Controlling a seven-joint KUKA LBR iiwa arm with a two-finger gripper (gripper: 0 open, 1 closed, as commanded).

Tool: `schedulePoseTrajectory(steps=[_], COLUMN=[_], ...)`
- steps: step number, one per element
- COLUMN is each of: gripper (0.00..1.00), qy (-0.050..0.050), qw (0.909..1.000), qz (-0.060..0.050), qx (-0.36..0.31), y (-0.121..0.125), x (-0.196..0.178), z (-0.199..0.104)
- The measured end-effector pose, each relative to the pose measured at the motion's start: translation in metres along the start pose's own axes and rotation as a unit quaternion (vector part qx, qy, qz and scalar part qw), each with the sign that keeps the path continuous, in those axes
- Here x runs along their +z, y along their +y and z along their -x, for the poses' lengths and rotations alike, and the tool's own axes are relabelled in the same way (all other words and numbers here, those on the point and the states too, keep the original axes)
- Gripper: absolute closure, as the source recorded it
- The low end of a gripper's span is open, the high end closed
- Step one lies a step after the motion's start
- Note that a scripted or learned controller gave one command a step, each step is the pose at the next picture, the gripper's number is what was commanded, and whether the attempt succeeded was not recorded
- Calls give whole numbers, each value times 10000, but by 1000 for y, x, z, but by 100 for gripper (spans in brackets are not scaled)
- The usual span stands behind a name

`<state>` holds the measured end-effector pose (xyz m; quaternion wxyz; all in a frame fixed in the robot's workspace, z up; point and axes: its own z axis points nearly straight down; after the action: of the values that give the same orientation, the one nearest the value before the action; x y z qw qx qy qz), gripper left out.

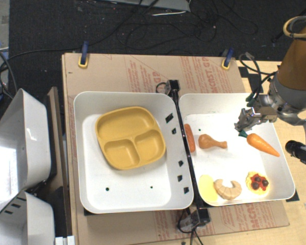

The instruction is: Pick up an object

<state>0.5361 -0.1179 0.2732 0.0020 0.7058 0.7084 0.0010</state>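
two white bins sit side by side on a bench. the left bin (92, 188) holds a yellow tray (130, 137) with three compartments, lying toward its far left corner. the right bin (280, 180) holds play food: a sausage (189, 138) along its left wall, a drumstick (212, 143) near the middle, a carrot (261, 144) by the right wall, and along the near edge a yellow slice (206, 186), a croissant (228, 189) and a tart (258, 182) in the near right corner. the gripper (249, 120) hangs over the far right part of that bin, just beside the carrot's leafy end; nothing shows between its jaws, and how far open they are cannot be told. this looks like the approach step, with no object picked yet. next, the gripper likely needs to centre over the carrot, lower and close on it.
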Motion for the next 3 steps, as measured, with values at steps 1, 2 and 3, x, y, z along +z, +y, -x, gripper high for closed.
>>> schedulePoseTrajectory(steps=[1, 2, 3], gripper=[100, 100, 100], qy=[9, 11, 11], qw=[10000, 10000, 10000], qz=[-11, -27, -18], qx=[-20, -19, -23], y=[18, 18, 23], x=[1, 8, 8], z=[-47, -98, -149])
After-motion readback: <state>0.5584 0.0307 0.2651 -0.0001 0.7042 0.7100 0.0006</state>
